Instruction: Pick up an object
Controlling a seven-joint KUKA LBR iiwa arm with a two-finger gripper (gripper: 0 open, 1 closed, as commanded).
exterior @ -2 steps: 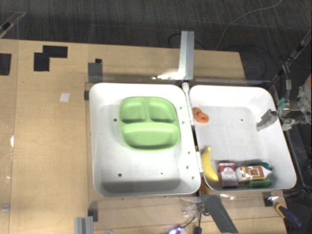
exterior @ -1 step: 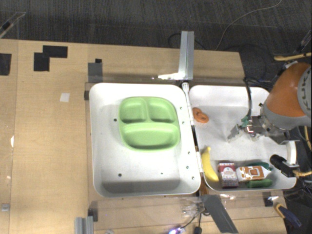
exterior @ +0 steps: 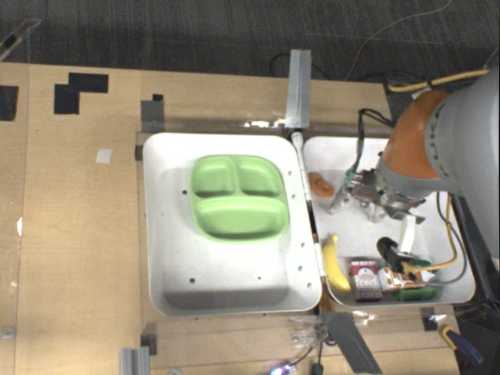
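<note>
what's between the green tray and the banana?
In the camera view, the wall of the left bin and the rim where the two bins meet separate the green tray from the banana; otherwise bare white bin floor.

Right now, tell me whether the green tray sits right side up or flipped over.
Right side up: the green tray lies flat in the left bin, its three hollow compartments facing up.

The wooden bench (exterior: 70,233) carries two white bins side by side. The left bin (exterior: 168,287) touches the right bin (exterior: 461,287).
</note>
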